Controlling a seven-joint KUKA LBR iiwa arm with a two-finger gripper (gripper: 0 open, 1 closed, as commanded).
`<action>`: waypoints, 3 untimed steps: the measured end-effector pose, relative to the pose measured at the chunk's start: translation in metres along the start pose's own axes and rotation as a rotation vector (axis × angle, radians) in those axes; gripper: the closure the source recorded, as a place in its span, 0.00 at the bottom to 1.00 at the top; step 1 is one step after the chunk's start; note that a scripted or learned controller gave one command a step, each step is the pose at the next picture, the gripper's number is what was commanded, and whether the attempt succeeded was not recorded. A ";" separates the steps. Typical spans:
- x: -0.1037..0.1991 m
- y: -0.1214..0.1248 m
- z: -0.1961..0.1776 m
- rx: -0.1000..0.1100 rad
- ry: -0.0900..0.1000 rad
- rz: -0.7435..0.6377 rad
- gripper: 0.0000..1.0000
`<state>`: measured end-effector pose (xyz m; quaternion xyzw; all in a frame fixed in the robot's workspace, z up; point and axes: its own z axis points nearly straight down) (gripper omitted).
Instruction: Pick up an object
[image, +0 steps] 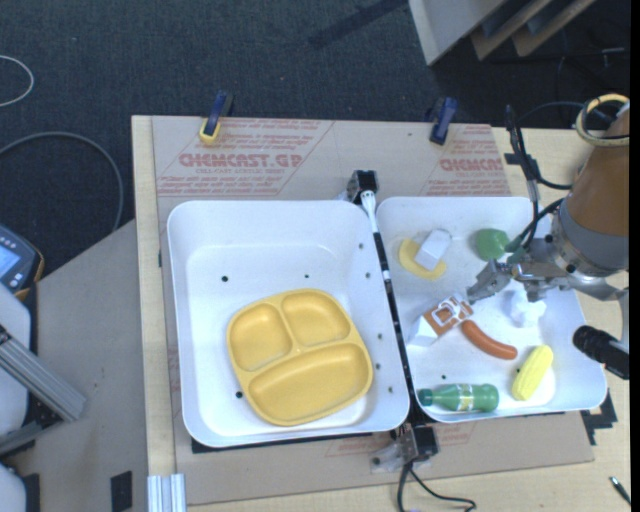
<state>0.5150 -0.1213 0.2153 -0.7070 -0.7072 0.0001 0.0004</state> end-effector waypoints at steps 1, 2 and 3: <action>0.000 0.001 -0.011 -0.003 -0.001 -0.001 1.00; 0.100 -0.021 -0.119 -0.014 0.003 -0.013 1.00; 0.150 -0.035 -0.204 -0.013 0.002 -0.007 1.00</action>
